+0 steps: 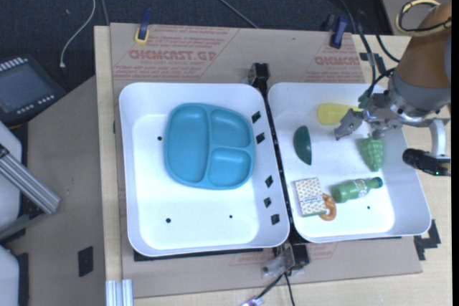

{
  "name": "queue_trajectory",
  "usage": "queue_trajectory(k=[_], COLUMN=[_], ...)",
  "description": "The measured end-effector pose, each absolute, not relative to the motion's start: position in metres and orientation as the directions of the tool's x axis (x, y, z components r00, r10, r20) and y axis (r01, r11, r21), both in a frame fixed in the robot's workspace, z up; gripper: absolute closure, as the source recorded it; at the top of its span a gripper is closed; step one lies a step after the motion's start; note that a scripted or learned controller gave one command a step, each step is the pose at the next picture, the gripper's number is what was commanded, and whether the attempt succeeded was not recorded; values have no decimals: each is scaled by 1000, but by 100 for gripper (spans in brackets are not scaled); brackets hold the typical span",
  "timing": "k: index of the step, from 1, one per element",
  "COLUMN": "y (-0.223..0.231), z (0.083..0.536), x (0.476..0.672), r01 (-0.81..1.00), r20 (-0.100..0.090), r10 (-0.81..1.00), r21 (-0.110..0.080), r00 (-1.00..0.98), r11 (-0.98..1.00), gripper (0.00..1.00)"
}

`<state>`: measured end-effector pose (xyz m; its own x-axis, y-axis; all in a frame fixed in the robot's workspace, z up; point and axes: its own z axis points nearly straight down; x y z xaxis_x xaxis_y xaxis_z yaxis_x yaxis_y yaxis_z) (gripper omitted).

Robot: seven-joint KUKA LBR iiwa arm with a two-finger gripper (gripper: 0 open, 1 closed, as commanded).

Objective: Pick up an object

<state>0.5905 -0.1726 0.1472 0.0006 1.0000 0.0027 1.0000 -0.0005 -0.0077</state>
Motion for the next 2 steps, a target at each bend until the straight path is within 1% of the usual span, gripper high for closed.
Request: queue_trajectory(k=[1,2], y=[-170,-170], z=[102,116], x=[598,599], r01=[1000,1000], r20=[4,2], r10=[1000,1000], r21=[-3,1], r00=[-2,-1], r11=[2,1], gripper=[0,100])
